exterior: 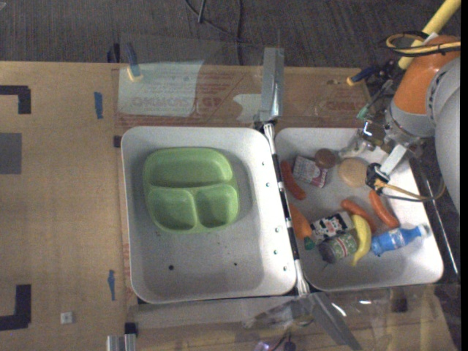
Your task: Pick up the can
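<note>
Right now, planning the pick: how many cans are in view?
2, both in the right bin: a red can near its upper-left corner, a dark can beside the banana. More may be hidden.

camera: one, fixed above the bench (58, 196) | facing: down at a slant, dark floor (88, 13) along the frame's top | range: mid, takes in left bin (205, 284) and right bin (409, 269) whole | arm (428, 86) enters from right edge

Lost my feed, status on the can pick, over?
Hand over right bin, far side. Can lying at near side, untouched. Banana against it, carton close beside.
</note>
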You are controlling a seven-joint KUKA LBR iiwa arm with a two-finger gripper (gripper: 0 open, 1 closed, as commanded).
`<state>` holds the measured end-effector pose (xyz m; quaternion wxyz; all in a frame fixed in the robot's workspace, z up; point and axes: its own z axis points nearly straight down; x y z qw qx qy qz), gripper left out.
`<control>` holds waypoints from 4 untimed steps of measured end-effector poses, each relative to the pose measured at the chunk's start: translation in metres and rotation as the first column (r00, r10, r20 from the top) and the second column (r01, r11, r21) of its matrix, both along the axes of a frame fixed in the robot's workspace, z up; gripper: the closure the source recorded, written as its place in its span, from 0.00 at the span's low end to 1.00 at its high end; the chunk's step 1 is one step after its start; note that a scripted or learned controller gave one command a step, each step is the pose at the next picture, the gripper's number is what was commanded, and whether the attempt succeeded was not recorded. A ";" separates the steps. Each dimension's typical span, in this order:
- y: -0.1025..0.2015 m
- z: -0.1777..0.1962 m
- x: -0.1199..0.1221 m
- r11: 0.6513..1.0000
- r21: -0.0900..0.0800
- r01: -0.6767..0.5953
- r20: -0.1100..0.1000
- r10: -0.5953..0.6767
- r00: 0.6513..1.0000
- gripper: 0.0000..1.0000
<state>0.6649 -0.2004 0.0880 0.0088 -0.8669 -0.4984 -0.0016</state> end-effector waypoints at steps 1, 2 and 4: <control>0.000 0.000 0.000 1.000 0.000 0.000 0.000 0.000 1.000 0.00; 0.000 0.000 0.000 1.000 0.000 0.000 0.000 0.000 1.000 0.00; 0.000 0.000 0.000 1.000 0.000 0.000 0.000 0.000 1.000 0.00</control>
